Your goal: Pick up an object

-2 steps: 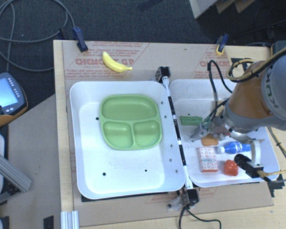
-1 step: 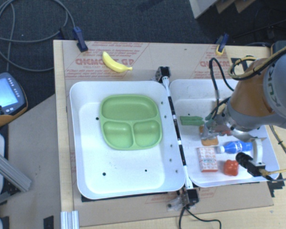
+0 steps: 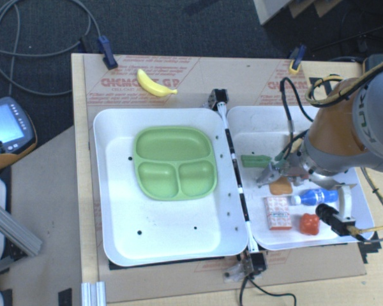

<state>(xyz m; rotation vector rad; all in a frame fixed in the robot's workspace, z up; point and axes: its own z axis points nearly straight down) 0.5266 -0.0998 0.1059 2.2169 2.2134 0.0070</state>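
Observation:
My gripper (image 3: 272, 172) is low in the right bin (image 3: 262, 121), near its left side. A flat green block (image 3: 254, 160) lies just left of and above it. A small tan, cookie-like piece (image 3: 281, 187) sits right below the gripper tip. Nearer the front are a red-and-white box (image 3: 278, 212), a red block (image 3: 309, 224) and a small bottle with a blue label (image 3: 316, 197). The arm's wrist hides part of the bin's right half.
The left bin (image 3: 115, 234) holds a green divided plate (image 3: 175, 162). A yellow banana (image 3: 154, 83) lies on the bench behind the bins. A black clip (image 3: 218, 97) sits where the bins meet at the back.

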